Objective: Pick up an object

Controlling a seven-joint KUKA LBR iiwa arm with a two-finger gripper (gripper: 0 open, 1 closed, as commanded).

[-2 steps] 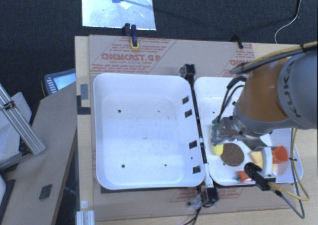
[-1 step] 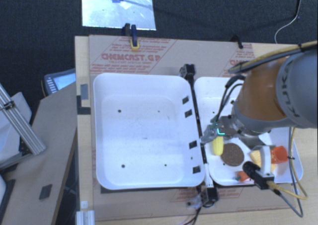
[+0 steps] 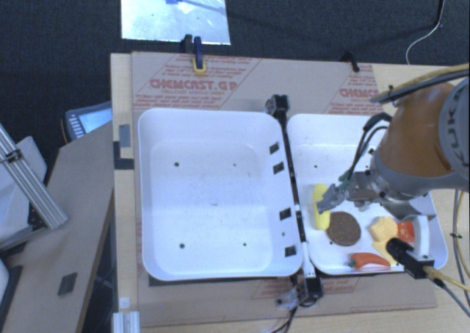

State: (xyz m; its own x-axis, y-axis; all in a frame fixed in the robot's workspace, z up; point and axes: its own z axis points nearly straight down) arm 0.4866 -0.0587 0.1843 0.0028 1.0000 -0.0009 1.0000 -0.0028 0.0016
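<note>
- Dark carpet fills the top of the frame, and below it a bench [image 3: 220,74] with a cardboard sheet carries two white bins side by side.
- At the left side of the right bin [image 3: 323,144], a yellow block [image 3: 320,206] lies just inside the divider between the bins.
- Touching or just beside the block's right edge, the gripper [image 3: 339,193] reaches in from the right; whether its fingers are apart or together cannot be told, and nothing shows between them.
- Just below the gripper a brown disc [image 3: 343,228] lies flat on the bin floor, close to the block's lower end.
- To the right of the disc sits a pale yellow wedge [image 3: 382,229], with a red piece [image 3: 406,232] just beside it.
- Along the lower wall of the right bin lies an orange-red carrot-like piece [image 3: 369,260], below the disc and wedge.
- The arm [image 3: 418,140], with its orange band, covers the right part of the right bin and comes from the right edge of the frame.
- The left bin [image 3: 213,192] sits in the middle of the frame, showing only small dark dots on its floor.
- Black clips [image 3: 283,170] run down the seam between the bins.
- A yellow clamp [image 3: 198,59] grips the upper edge of the bench.
- In the upper left of the frame a shiny metal plate [image 3: 176,1] lies on the carpet.
- At the far left stand a tan table [image 3: 66,199] and a small screen [image 3: 88,120].
</note>
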